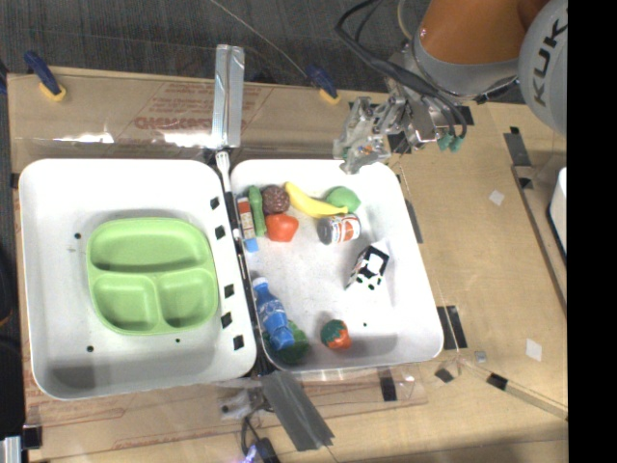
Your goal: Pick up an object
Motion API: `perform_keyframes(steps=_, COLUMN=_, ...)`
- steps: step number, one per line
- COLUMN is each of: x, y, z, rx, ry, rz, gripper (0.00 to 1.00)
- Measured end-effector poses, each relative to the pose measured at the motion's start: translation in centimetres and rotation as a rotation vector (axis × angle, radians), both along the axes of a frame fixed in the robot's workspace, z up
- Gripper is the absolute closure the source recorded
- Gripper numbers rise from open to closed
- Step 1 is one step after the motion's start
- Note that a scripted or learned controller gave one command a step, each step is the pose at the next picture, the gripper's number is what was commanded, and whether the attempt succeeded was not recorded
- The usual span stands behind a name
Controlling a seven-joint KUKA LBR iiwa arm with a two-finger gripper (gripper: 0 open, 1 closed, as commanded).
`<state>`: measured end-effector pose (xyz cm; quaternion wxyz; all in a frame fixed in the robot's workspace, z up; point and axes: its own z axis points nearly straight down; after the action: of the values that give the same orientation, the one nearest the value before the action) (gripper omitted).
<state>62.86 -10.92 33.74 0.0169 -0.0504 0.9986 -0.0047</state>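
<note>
Claw hovers over right white bin's far rim; finger state I cannot tell. Nearest targets: yellow plastic banana touching green round fruit and small red-labelled can. Risk: crowding nudges neighbours, or I clip the rim.

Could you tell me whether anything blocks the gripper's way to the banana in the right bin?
Nothing visible does. The gripper sits above the right bin's far rim, and the banana lies just inside it, uncovered, with a green fruit touching its right end.

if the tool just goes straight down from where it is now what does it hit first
Probably the far rim of the right bin, near the green object and banana. The tool hangs above that edge, though depth is unclear.
</note>
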Motion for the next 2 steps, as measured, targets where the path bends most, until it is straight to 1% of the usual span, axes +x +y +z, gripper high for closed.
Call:
perform_keyframes(steps=1, x=2.9, y=-1.3, z=-5.3, rx=0.003, ry=0.033, rz=0.230, gripper=1.00)
perform_keyframes(steps=2, x=3.1, y=-1.2, z=-4.0, rx=0.000, ry=0.024, rz=0.233, gripper=1.00)
